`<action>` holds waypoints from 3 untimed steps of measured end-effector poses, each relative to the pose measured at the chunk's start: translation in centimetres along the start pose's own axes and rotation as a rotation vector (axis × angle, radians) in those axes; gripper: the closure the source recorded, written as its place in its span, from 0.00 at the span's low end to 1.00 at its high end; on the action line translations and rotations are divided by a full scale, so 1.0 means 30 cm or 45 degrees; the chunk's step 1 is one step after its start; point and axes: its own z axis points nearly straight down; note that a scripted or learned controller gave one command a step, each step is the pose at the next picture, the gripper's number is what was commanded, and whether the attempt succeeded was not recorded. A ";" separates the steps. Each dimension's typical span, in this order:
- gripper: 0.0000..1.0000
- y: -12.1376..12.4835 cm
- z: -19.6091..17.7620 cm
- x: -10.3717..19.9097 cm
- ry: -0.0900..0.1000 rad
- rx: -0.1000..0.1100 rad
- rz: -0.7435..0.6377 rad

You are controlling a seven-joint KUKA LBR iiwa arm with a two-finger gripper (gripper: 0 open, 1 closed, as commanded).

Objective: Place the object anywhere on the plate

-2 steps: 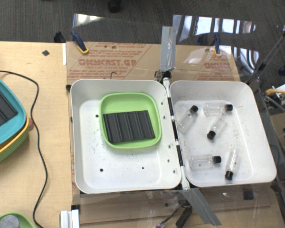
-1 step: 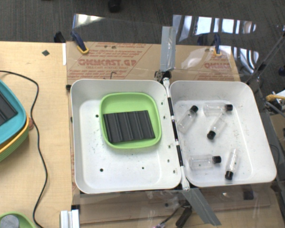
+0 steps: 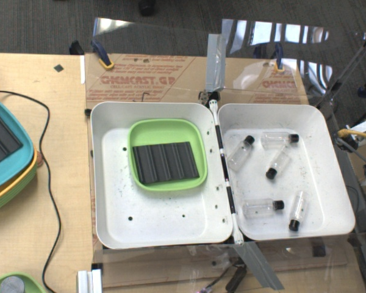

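You've got five clear vials w/ black caps [image 3: 277, 163] lying loose in the right bin [image 3: 329, 224]. Green plate [image 3: 195, 133], carrying a dark ribbed slab [image 3: 167, 162], sits toward the left bin's [image 3: 110, 224] back edge.

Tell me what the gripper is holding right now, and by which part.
Cannot be told. Five clear vials lie loose in the right bin; the green plate carries a dark ridged pad.

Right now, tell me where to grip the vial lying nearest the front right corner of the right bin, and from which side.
Grip the vial across the middle of its clear body, above the black cap, coming straight down from above. It lies flat on the floor of the right bin, nearly upright in the view, so the fingers should probably close from its left and right sides. The other vials lie apart from it.
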 end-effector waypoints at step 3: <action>0.00 -0.014 -0.040 -0.080 0.002 -0.001 0.002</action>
